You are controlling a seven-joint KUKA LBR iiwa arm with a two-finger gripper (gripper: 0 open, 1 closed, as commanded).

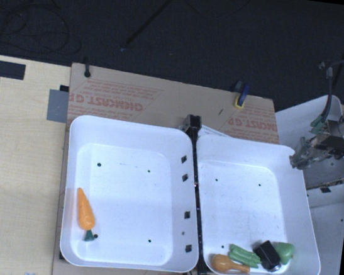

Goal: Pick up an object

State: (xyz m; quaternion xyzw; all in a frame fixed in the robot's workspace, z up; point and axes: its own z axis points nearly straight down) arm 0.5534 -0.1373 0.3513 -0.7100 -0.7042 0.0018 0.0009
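Observation:
An orange toy carrot (85, 210) with a small green top lies near the front left corner of the left bin (84, 131). In the front right corner of the right bin (292, 182) sit a green pea pod (243, 255), a black block (268, 254), a green rounded piece (284, 250) and an orange-yellow pear-shaped piece (228, 264), packed close together. My gripper (300, 157) hangs at the right bin's far right rim, well away from every object, with nothing seen in it.
The two bins stand side by side on a cardboard sheet (164, 101), joined by a black clip strip (191, 193). A blue and yellow clamp (242, 95) sits at the cardboard's back edge. Cables hang by the arm at right.

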